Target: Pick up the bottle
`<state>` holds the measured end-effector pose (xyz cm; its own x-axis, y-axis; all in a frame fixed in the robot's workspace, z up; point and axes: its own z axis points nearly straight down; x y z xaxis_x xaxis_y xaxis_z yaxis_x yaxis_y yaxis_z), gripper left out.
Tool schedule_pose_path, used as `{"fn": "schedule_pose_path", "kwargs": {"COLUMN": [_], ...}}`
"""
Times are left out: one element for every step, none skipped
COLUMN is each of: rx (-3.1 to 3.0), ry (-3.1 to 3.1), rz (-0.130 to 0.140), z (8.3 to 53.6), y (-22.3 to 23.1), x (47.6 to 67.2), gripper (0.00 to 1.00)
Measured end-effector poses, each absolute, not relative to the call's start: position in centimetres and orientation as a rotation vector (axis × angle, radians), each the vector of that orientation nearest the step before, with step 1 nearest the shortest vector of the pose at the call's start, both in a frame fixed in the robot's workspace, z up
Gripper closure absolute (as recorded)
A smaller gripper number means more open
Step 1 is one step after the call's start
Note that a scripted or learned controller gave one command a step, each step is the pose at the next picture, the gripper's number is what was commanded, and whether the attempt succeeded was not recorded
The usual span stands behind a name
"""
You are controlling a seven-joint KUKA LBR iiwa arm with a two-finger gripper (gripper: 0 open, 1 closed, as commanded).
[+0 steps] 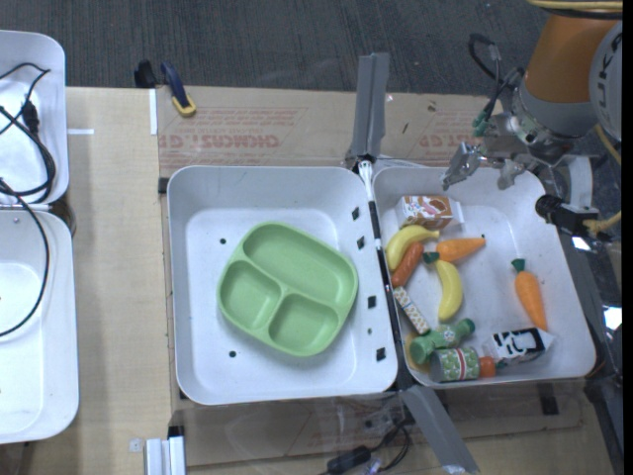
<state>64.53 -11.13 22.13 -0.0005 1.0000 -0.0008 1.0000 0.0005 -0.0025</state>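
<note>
— Where is the bottle [440, 341] right now?

— In the right-hand bin [567, 265], low in the frame near the bin's bottom edge. It is green and lies on its side, just above a small can [457, 364] with a red and green label, close enough that they may touch.

— And the claw [483, 164]?

— Up at the top edge of the same bin, right of centre in the frame, under the orange band of the arm [574, 57]. So the bottle lies down-frame and a little left of it, with the bananas [430, 260] and a carrot [457, 249] in between.

— Is the claw holding anything?

— Nothing shows between its tips. Whether they stand apart or together, I cannot tell; they are small and dark against the bin rim.

— Which way does the bottle run?

— Its long axis runs roughly left to right, tilted slightly, the right end higher in the frame. I judge the claw should close across that line, from up-frame and down-frame sides.
</note>
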Motion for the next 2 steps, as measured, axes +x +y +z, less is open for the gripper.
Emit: {"fn": "schedule_pose_path", "kwargs": {"rx": [-2.108, -1.897], "ry": [-2.327, -2.521], "rz": [0.003, -0.017], "z": [12.8, 10.1], "y": [-15.4, -14.6], "x": [57.7, 57.4], "gripper": [0.0, 0.0]}}
